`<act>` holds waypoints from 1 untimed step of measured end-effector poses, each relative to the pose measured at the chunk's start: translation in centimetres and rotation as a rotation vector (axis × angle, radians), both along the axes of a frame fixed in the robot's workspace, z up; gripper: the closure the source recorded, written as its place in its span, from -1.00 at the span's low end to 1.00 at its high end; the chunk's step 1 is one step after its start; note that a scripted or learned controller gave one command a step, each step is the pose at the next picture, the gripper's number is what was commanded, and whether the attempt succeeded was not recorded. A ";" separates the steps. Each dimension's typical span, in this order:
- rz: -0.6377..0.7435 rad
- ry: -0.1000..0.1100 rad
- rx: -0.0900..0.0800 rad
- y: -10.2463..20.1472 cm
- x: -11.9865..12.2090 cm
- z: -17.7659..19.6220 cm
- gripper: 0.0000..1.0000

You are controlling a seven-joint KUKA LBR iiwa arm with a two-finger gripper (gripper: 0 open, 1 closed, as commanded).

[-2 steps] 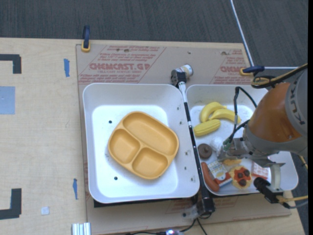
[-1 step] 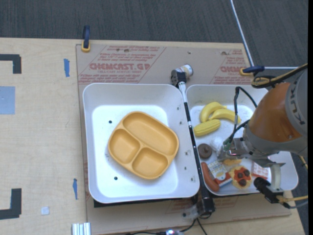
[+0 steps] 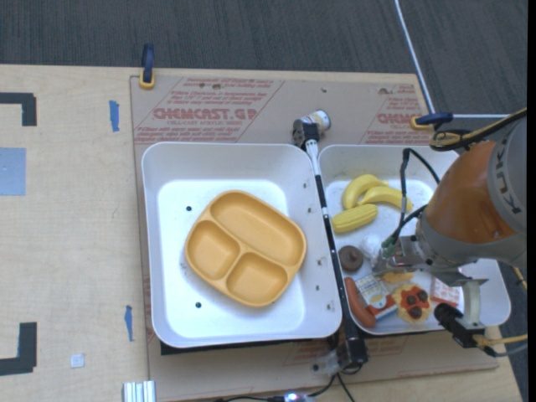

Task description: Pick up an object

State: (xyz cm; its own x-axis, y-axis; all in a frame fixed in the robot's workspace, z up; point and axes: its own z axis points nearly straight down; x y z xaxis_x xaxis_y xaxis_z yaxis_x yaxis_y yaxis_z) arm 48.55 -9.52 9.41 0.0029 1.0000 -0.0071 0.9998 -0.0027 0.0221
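Hidden: the grey arm with the orange band (image 3: 469,195) is reaching in from the right and covering much of the right shallow white bin (image 3: 332,159), so part of that bin's floor and whatever is lying there is going unseen.
Gripper: the metal two-finger gripper (image 3: 394,256) is hanging low over the middle of the right bin, just right of the brown disc; its tips are blending into the clutter, so I cannot tell whether it is spread or closed, and nothing is showing as gripped.
Hard to make out: a small red and white item (image 3: 445,295) is sitting by the arm's lower edge, too small to identify.
Bins: two are sitting side by side, their inner walls touching.
Left bin: the left shallow white bin (image 3: 159,224) is holding one orange plastic plate with three compartments (image 3: 244,248), lying flat near the middle.
Bananas: three yellow toy bananas (image 3: 368,193) are lying close together in the upper part of the right bin, above the gripper.
Brown disc: one small dark round piece (image 3: 351,259) is lying below the bananas, near the right bin's left wall.
Red sausage: one red sausage-shaped toy (image 3: 358,303) is lying at the right bin's lower left.
Pizza slice: one round orange toy with red spots (image 3: 413,302) is lying right of the sausage, below the gripper.
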 end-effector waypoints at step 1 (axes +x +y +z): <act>0.002 0.000 0.001 -0.1 0.0 0.0 -1.00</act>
